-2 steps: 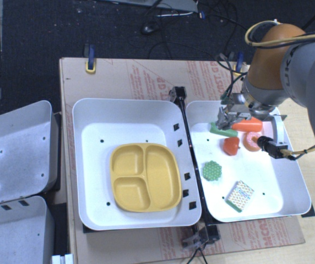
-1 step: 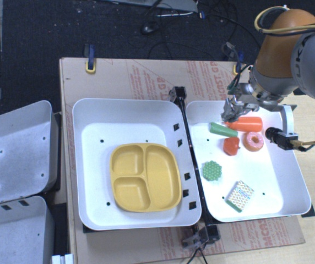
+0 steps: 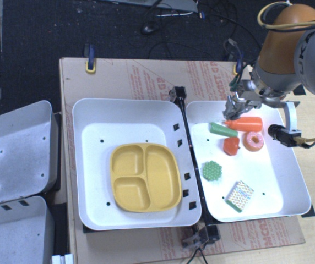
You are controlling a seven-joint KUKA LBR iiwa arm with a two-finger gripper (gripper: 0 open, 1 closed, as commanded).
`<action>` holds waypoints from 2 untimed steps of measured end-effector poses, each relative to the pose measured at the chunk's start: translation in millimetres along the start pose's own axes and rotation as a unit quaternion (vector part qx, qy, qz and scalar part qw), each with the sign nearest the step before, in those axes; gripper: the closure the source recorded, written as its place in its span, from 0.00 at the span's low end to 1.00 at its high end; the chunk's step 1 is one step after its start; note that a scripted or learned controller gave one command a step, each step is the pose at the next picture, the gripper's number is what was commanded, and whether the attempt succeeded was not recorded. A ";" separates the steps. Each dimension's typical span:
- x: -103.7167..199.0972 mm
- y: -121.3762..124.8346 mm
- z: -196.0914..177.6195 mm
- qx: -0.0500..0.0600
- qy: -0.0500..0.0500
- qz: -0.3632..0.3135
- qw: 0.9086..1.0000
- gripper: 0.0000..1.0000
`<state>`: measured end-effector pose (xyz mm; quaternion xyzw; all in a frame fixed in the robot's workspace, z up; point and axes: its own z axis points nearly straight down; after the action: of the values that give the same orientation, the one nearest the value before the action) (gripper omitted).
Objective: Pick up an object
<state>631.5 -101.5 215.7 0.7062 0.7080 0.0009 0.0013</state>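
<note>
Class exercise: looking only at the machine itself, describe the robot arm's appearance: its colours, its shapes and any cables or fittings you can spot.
The arm has rounded grey casings with a bulging orange band above the wrist. A thin yellowish cable loops over that orange section. Below it sits a darker metallic wrist block carrying the small gripper. A black fitting sticks out beside the wrist.

Two white bins sit side by side: the left bin [image 3: 86, 120] holds one yellow divided tray [image 3: 145, 177]. The right bin [image 3: 289, 191] holds six items: one orange carrot [image 3: 248, 124] at twelve o'clock, one green pod [image 3: 222, 129], one red piece [image 3: 231, 146], one pink doughnut [image 3: 253, 141], one green round ball [image 3: 212, 170], and one small patterned box [image 3: 239, 195] at six o'clock.
</note>
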 end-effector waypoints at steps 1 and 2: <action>53.9 -17.6 -13.3 0.002 0.001 -0.002 1.000 1.00; 98.0 -30.5 -20.3 0.002 0.001 -0.002 1.000 1.00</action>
<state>600.6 -3.6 235.9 0.7045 0.7097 0.0002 -0.0012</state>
